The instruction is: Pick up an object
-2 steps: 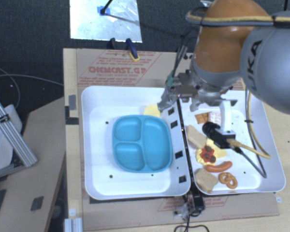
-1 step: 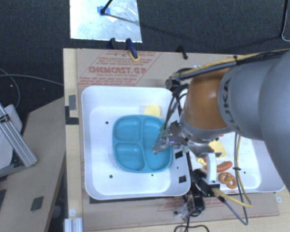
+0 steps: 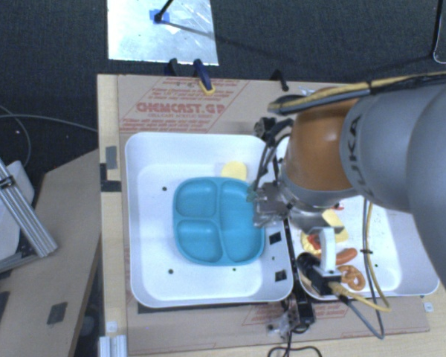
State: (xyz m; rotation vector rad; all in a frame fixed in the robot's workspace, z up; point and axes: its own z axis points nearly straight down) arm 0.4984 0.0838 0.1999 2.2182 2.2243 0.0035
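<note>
A blue divided plate (image 3: 214, 222) lies in the left white bin (image 3: 152, 199). A pale yellow object (image 3: 234, 170) sits just behind the plate, near the bin's back wall. The arm's orange band (image 3: 320, 155) hangs over the divide between the two bins and hides much of the right bin. The gripper (image 3: 262, 207) reaches down at the plate's right edge, its tips lost against the plate and the wrist body. In the right bin (image 3: 409, 274) lie small toy foods: a yellow piece (image 3: 334, 219), a red sausage (image 3: 344, 256) and a brown pretzel (image 3: 352, 277).
A cardboard sheet (image 3: 178, 103) lies under the bins. A shiny metal plate (image 3: 162, 21) sits behind the bench. Cables (image 3: 357, 303) trail at the front right. An aluminium frame (image 3: 15, 214) stands at the left.
</note>
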